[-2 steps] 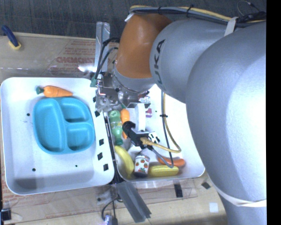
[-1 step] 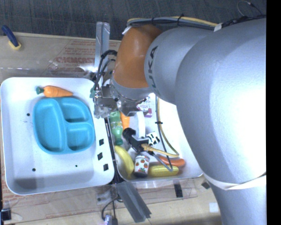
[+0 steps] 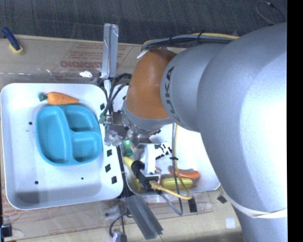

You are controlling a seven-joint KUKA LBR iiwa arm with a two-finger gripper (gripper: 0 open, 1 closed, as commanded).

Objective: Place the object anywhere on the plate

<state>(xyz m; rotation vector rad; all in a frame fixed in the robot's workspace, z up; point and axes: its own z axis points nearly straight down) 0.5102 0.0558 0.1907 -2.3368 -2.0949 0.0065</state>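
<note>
A blue divided plate lies in the left white bin. An orange carrot with a green top rests in that bin just beyond the plate's far rim. My gripper reaches down into the left end of the right bin, under the orange wrist band. A small green object and a yellow one show right at the gripper. The arm hides how the gripper meets them.
In the right bin's front lie a yellow banana-like piece and an orange-red piece. The big grey arm covers most of that bin. A ridge divides the two bins. A grey metal bar stands behind them.
</note>
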